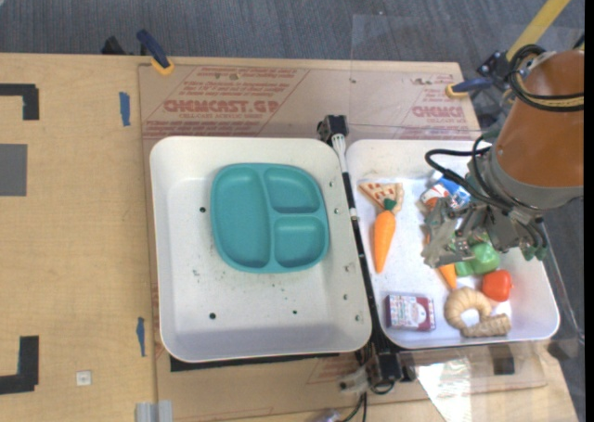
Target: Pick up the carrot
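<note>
The orange carrot (383,236) with a green top lies in the left part of the right bin (548,318), pointing toward the front. My gripper (447,240) hangs low over the middle of that bin, about a hand's width to the right of the carrot and apart from it. It sits among a cluster of toy foods, and nothing can be seen held in it. The arm's orange band (548,123) rises above it at the right.
A pizza slice (380,193) lies just behind the carrot. A red tomato (498,284), a croissant (470,305), a green piece (484,254) and a small packet (409,311) crowd the bin's front right. A teal divided plate (271,216) sits in the left bin (186,318).
</note>
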{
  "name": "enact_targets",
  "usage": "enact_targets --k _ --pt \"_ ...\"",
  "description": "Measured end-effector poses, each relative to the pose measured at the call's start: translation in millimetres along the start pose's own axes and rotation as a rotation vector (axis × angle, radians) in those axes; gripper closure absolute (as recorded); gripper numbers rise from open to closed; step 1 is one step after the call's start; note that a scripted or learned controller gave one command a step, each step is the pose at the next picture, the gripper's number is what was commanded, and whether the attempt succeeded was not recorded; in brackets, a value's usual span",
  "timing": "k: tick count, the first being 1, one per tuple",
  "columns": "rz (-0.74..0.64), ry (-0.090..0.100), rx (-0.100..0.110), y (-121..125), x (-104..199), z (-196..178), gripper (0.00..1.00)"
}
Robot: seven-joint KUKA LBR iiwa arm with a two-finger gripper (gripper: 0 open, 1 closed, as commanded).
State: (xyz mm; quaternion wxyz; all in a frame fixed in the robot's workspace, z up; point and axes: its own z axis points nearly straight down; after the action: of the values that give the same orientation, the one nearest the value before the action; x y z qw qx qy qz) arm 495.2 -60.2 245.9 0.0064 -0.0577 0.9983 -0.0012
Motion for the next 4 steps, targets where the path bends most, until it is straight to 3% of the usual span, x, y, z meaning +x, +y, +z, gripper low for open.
enact_targets --k 1,2,3,4 --pt "-0.003 0.004 -0.002 2 0 2 0.00" --pt "-0.014 0.002 -0.002 -32 -28 149 0.00" --pt "-0.015 -0.003 -0.002 -31 -30 140 1.00" --pt "0.040 -0.001 -0.005 31 -28 58 1.00"
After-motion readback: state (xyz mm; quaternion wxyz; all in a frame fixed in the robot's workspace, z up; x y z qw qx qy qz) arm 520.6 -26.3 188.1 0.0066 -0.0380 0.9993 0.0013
